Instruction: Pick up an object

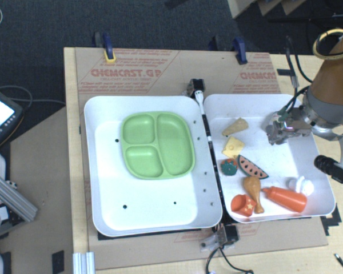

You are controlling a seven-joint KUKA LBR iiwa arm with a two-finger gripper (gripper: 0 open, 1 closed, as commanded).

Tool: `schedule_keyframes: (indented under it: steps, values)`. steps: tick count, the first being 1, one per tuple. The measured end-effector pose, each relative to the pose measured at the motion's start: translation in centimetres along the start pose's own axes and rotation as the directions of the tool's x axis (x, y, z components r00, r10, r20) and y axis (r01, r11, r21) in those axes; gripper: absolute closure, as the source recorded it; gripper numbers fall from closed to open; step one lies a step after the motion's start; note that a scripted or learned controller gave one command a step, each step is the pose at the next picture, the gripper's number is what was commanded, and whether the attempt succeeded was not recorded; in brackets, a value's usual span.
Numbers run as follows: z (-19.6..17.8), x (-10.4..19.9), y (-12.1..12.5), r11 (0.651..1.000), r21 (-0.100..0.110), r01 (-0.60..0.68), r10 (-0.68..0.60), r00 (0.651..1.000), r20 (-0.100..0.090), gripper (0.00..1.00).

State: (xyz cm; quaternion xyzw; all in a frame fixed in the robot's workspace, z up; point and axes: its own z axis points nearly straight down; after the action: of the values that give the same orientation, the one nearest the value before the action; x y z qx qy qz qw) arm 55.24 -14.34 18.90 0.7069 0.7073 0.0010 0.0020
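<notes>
The arm (330, 90) enters from the right of the frame. Its gripper (281, 128) hangs over the upper part of the right bin (320, 170); whether it is open or closed cannot be told, and nothing shows in its grasp. Toys lie in the right bin: 2 cheese wedges (235, 127) (233, 148), a watermelon slice (252, 168), a drumstick (253, 190), a tomato (242, 205), an orange bottle (286, 198). The left bin (103, 193) holds a green 3-compartment tray (158, 145).
</notes>
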Motion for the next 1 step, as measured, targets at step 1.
schedule_keyframes:
  steps: [1]
  values:
    - [-3.86,-0.01,0.15,1.000,-0.002,0.001,-0.001,1.000,0.001,1.00]
